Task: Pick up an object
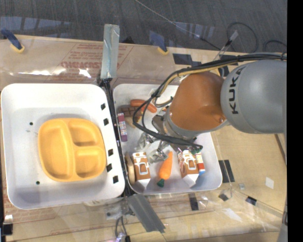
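Observation:
My gripper (155, 147) hangs low in the right bin (212, 171), under the orange wrist band, and its fingers are hard to make out among cables and metal parts. Just below it lies a toy carrot (165, 167), tilted with its green tip toward the bin's front. A small orange-and-white carton (140, 166) sits left of the carrot, and a similar carton (190, 164) sits to its right. A purple marker-like stick (122, 126) lies along the bin's left wall. An orange sausage-shaped item (140, 104) peeks out at the back, partly hidden by the arm.
The left bin (20, 105) holds a yellow divided tray (70, 148). A taped divider (109, 59) runs between the bins. The arm's grey body (255, 97) covers the right bin's back right part.

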You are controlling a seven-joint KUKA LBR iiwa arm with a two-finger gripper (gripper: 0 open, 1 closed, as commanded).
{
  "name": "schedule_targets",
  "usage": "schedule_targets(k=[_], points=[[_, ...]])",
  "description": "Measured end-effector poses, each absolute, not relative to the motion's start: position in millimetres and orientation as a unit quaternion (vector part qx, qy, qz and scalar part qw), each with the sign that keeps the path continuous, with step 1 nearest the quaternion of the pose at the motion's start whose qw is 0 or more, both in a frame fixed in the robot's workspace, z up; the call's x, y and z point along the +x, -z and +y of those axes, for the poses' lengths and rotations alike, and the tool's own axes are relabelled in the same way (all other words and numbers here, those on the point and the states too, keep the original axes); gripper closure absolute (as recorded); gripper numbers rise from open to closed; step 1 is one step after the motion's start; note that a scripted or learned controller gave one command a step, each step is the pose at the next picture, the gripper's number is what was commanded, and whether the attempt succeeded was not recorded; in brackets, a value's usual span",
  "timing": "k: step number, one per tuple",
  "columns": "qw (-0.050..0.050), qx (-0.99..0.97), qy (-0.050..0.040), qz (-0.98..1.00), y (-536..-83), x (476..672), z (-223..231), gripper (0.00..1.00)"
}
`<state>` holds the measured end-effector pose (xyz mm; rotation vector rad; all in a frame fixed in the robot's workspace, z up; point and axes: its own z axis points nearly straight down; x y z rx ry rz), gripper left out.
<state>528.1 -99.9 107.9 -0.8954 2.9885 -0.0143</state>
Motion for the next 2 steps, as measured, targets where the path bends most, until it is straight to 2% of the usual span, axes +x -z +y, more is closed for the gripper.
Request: schedule_targets(k=[1, 2], points=[[0.002, -0.503, 0.0015, 0.864, -156.2, 525.6, -157.4, 1.0], [0.001, -0.504, 0.0006, 0.864, -155.6, 525.5, -156.3, 0.0]])
